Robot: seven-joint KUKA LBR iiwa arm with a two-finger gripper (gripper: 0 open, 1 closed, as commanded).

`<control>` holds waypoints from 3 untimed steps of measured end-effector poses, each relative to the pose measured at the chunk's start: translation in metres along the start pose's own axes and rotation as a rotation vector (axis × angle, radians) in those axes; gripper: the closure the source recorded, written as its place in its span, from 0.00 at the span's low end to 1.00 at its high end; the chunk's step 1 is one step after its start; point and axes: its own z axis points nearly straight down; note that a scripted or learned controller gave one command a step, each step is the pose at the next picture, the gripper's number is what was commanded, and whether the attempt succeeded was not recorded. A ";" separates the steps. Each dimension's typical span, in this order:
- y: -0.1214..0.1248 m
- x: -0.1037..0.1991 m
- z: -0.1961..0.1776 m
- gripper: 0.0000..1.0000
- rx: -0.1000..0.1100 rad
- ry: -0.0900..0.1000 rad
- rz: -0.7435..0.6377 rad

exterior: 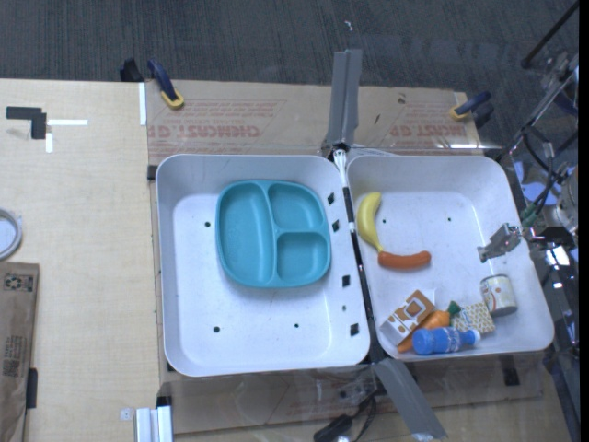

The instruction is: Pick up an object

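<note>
The gripper [502, 240] hangs at the right bin's [419, 178] right wall; whether it is open, I cannot tell. The can [498, 295] stands just below it. Descending here, it may hit the wall or tip the can.

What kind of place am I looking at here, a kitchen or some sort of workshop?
Most likely a robot test bench in a lab, not a kitchen. Two white bins sit clamped to a wooden bench, holding toy-like food such as a banana and a teal divided plate, with a metal hand reaching in.
</note>
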 end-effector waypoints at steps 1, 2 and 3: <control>-0.030 -0.009 0.031 0.00 -0.002 0.000 -0.177; -0.026 0.076 0.084 0.00 -0.016 -0.010 -0.421; 0.022 0.095 0.102 0.00 -0.002 -0.002 -0.286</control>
